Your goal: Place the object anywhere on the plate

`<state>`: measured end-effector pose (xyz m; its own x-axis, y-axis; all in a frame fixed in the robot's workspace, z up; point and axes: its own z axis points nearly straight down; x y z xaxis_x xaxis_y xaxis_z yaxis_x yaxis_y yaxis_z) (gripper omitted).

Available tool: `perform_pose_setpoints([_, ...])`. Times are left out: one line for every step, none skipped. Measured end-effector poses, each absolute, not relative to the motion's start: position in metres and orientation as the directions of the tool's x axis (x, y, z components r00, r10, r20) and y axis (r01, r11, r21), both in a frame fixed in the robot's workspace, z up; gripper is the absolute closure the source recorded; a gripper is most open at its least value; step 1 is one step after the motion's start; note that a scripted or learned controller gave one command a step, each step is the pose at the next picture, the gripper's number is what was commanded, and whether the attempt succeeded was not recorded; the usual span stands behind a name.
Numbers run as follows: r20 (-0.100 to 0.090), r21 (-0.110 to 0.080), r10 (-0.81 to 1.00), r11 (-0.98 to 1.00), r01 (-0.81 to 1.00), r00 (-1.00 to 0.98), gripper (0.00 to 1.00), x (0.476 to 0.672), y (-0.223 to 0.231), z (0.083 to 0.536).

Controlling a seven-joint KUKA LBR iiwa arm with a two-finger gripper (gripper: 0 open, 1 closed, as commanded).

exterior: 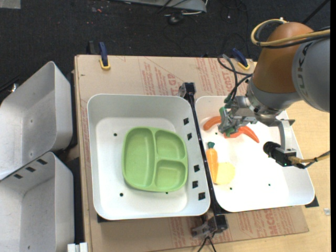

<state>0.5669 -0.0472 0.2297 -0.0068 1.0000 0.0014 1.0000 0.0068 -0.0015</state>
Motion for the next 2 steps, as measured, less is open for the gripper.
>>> perform_pose_setpoints([0.002,-0.002,1.0,0.008,1.0,-0.008,1.0,0.569,0.006,0.22])
perform_pose_setpoints([0.001,0.0,1.0,0.008,1.0,-0.008,1.0,0.575,0.061,0.212])
